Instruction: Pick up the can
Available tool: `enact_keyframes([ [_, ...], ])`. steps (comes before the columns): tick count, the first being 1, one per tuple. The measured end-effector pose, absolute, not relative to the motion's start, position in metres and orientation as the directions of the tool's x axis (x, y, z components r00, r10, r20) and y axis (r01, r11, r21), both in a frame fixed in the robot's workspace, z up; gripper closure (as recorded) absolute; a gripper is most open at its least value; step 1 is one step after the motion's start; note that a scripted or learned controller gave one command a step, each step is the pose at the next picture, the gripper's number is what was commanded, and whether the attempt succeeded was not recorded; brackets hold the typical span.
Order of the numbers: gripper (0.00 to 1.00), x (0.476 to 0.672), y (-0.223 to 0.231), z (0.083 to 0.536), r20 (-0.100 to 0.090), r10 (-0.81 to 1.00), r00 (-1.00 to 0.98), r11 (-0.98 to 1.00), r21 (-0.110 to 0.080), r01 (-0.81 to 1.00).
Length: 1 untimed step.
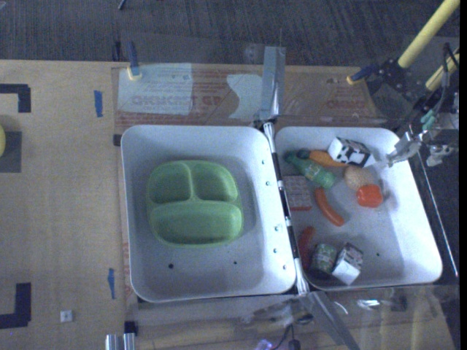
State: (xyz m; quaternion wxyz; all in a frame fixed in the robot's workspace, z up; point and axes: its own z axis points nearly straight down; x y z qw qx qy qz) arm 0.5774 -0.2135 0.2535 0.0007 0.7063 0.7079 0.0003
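My gripper (400, 150) is hovering at the right bin's (416, 232) far right edge, and I cannot tell how it is set. The can (323, 257) is sitting near that bin's near left corner, just beside a small white carton (348, 263). A green divided plate (195, 202) is lying in the left bin (139, 268).

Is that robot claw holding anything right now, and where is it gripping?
Nothing is held. The gripper sits at the right bin's upper right edge, while the can lies untouched near the bottom edge.
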Motion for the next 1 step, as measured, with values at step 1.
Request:
enact_keyframes([
  [1,1.00,0.5786,-0.2133,0.2645,-0.003,1.000,-0.005,0.005,0.005,1.000],
])
